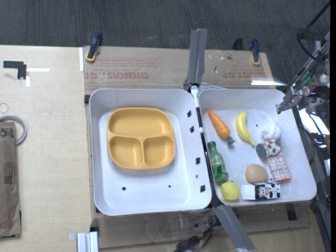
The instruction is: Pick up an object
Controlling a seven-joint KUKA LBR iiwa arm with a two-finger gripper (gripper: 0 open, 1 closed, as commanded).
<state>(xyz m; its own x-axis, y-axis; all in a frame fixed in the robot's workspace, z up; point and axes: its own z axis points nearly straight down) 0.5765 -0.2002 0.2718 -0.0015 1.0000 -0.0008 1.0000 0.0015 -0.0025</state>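
I see the gripper (286, 103) at the right bin's (302, 156) top right rim, away from the items; I cannot tell its jaw state. The carrot (220, 124) and banana (243, 128) lie near the middle with open floor around them.

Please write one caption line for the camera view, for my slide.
Yellow divided plate in the left bin; carrot, banana and bottle in the right bin.

The right bin (302, 156) held loose items: an orange carrot (219, 124) lying diagonally, a yellow banana (243, 128), a green bottle (217, 162) on its side, a lemon (230, 191), a brown bun (256, 174), a tipped can (268, 149) and two small cartons (277, 168).
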